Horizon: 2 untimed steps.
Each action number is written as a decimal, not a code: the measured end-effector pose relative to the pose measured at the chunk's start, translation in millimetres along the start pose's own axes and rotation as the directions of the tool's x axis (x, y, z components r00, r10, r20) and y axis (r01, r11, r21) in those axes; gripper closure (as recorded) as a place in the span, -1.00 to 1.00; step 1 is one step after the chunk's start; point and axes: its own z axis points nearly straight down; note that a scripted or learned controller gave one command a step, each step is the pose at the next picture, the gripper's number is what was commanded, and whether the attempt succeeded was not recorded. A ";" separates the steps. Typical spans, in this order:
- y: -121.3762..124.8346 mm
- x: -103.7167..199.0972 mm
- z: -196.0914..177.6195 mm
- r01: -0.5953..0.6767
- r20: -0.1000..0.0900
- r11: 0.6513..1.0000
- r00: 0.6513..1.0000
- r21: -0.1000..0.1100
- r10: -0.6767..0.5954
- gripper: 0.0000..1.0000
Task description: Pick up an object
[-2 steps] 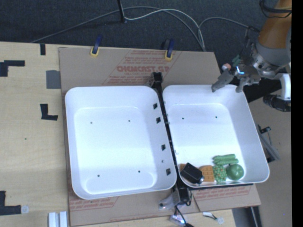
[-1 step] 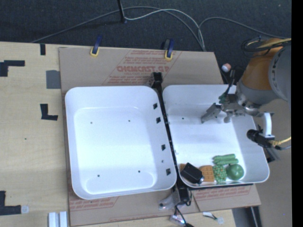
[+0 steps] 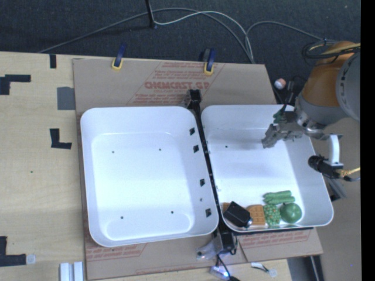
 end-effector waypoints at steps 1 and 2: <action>-26.4 -10.6 -168.0 -0.001 0.003 1.000 1.000 -0.014 0.001 1.00; -88.7 -0.3 -342.9 -0.001 0.002 1.000 1.000 -0.013 0.001 1.00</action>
